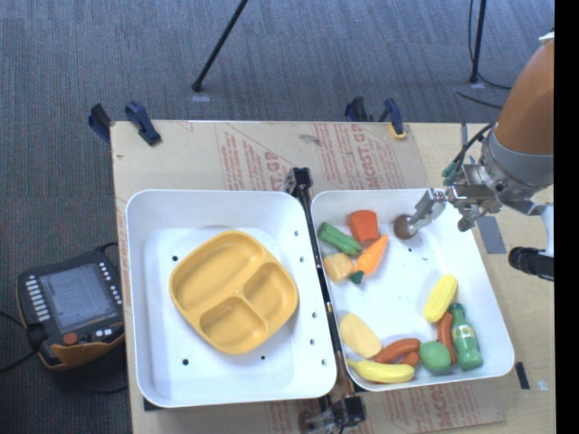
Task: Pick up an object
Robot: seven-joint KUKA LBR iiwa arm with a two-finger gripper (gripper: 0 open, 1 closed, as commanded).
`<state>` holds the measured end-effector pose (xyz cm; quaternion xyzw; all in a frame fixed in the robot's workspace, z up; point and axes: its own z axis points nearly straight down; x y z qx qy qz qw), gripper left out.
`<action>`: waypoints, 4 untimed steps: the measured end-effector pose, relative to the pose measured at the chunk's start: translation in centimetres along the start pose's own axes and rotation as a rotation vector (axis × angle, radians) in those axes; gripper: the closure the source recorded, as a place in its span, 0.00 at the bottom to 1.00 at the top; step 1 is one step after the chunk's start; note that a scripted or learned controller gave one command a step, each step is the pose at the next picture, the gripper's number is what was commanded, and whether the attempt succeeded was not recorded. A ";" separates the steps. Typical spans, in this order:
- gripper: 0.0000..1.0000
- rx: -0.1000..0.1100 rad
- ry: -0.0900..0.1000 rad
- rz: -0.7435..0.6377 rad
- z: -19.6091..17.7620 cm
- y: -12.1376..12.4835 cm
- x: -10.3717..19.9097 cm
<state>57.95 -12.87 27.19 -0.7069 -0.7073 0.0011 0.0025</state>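
Several toy foods lie in the right bin, below and left of the gripper.

Nearest the camera, a yellow banana (386, 372) lies along the front rim of the right bin (479, 283), with a sausage (395, 349), a lime (435, 357), a green bottle (465, 337) and a corn cob (441, 297) just behind it. Farther back, a carrot (372, 255), its long axis slanting up to the right, touches a red pepper (364, 224) and a green pod (339, 240). The gripper (409, 225) hangs over the bin's far corner, just right of the carrot's upper end; whether it is parted or closed I cannot tell, and nothing shows in its hold. The carrot cluster looks the nearest target, a short move left. The left bin (145, 242) carries a yellow tray (233, 292).
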 end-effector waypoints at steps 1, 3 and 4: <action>0.00 0.005 0.001 -0.055 15.6 0.2 3.6; 1.00 -0.003 -0.001 -0.073 17.5 3.6 3.6; 1.00 -0.002 -0.001 -0.380 8.6 0.4 5.0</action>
